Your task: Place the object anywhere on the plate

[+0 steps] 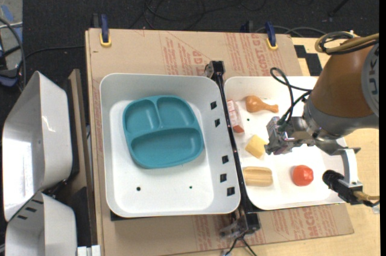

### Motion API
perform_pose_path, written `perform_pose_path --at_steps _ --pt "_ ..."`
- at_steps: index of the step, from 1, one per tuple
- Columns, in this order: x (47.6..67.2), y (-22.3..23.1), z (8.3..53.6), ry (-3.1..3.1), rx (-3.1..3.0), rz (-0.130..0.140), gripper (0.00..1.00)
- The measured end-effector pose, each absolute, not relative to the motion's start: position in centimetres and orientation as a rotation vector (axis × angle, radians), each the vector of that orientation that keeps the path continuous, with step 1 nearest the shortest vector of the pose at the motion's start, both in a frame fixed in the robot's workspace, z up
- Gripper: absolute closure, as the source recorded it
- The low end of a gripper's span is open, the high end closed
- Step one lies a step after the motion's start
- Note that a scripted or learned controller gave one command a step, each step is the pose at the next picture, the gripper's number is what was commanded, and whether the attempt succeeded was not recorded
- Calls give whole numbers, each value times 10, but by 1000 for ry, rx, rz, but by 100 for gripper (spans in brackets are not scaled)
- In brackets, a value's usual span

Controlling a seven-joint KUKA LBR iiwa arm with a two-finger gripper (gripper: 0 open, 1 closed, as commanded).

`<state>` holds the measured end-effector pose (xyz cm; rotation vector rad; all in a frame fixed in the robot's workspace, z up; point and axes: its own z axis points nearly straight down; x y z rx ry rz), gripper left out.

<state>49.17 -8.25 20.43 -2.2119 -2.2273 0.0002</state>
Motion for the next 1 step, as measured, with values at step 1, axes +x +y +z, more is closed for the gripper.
perform_pose_path --at_steps 1 --pt "491 -22 217 -2231 -2210 -3 100"
